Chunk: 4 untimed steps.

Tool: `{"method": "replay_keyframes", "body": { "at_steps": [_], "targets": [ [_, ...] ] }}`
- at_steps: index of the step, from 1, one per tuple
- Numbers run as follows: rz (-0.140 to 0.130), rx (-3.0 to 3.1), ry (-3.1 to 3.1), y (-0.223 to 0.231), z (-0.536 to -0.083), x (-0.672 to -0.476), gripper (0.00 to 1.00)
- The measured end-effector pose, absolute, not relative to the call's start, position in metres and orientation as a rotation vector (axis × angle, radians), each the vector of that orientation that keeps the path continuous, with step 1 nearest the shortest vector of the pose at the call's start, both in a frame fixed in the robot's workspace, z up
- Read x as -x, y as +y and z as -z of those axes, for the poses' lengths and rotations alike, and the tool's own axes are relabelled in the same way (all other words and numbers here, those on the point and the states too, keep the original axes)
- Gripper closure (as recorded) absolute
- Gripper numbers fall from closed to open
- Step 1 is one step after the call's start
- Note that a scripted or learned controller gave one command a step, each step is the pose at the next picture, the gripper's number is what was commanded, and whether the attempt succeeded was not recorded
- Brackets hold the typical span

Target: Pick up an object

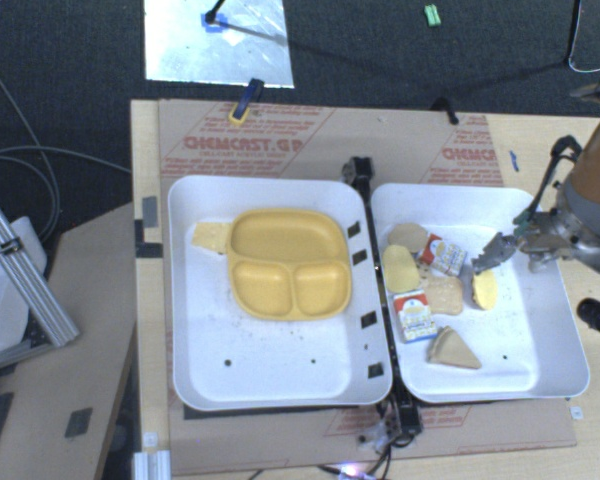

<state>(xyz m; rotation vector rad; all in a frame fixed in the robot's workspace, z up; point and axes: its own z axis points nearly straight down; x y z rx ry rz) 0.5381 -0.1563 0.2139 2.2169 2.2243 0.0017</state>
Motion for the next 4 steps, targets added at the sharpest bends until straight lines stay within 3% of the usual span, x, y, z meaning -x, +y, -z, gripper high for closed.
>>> {"method": "replay_keyframes", "body": {
  "at_steps": [1,2,3,4],
  "targets": [
    [-0.001,-2.213,2.237,-0.085,-0.091,-0.572,0.00],
    [-0.003,-2.215,2.226,-0.107,-0.088,-0.627,0.00],
    [0.080,-2.272,2.246,-0.105,-0.084,-0.657,0.00],
    [0.086,-2.267,2.232,-0.098,-0.083,-0.656,0.00]
  ]
}}
